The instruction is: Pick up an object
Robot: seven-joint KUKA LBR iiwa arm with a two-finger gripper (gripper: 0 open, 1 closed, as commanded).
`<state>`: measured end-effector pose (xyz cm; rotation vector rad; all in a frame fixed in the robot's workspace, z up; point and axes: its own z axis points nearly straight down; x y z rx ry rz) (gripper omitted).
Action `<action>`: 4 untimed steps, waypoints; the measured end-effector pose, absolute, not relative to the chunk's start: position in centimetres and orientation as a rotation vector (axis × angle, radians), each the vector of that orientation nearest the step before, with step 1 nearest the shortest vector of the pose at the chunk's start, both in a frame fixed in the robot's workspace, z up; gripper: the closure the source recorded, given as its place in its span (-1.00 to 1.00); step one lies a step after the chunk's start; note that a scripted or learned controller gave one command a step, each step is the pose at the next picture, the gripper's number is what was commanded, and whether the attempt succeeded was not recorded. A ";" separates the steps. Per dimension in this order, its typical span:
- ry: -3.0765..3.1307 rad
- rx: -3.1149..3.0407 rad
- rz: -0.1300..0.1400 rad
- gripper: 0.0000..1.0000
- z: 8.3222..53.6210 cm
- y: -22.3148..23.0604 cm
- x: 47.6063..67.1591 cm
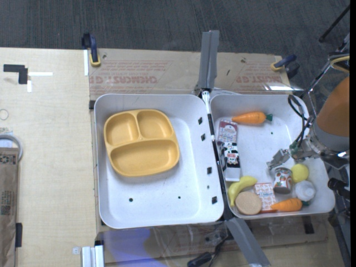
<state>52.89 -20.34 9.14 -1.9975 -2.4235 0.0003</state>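
The right bin (253,99) holds several toy foods. An orange carrot (250,117) lies at the back. A red snack packet (227,131) and a black-and-white carton (231,156) lie along the left wall. At the front are a banana (240,187), a round tan bun (248,203), a small red-and-white packet (265,195) and a second carrot (286,205). My gripper (277,161) hangs low in the bin's right half, just above a small can (282,180) and left of a yellow lemon (300,172). Nothing is visibly held.
A yellow divided plate (142,142) sits in the left bin (167,204). A white round object (305,191) lies by the right bin's front right corner. The arm's orange band (338,113) and cables stand over the right wall. A grey divider post (208,60) rises between the bins.
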 end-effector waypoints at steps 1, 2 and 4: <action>-2.682 -1.641 -0.001 -1.00 10.7 -16.9 66.0; -2.573 -1.802 0.000 -1.00 9.2 -16.3 63.8; -2.766 -1.502 0.000 1.00 10.3 -16.3 66.0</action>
